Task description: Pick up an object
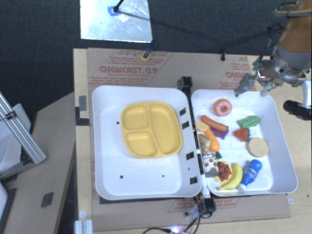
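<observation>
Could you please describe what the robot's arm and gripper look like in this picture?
The arm is a rounded body with a broad orange band above a grey wrist section. Below it sits the two-finger gripper, with two dull grey metal fingers; dark cables trail near the wrist.

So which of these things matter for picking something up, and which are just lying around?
For the job:
hand, open, above the right bin's far edge
donut
hot dog
banana
blue bottle

Lying about:
yellow divided tray in the left bin
</observation>
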Robot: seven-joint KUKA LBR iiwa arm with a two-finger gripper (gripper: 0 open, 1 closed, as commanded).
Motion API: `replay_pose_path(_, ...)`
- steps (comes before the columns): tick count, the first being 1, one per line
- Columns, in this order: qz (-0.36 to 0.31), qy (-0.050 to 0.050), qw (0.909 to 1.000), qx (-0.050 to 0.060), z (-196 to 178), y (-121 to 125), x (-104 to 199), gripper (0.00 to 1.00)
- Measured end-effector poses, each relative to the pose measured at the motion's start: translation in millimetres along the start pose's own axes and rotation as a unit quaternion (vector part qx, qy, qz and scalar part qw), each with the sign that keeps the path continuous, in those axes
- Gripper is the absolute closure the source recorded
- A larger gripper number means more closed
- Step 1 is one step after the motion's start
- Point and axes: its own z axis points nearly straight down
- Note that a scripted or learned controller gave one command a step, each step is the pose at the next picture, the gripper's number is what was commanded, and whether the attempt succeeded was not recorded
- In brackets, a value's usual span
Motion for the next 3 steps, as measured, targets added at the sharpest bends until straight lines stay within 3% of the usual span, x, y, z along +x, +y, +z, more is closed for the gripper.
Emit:
replay_pose_path(1,-0.001,-0.001,1.0000,-0.006,-7,2,0,0.00)
replay_pose_path(3,-0.001,0.000,1.0000,-0.004,117,7,0,0.00)
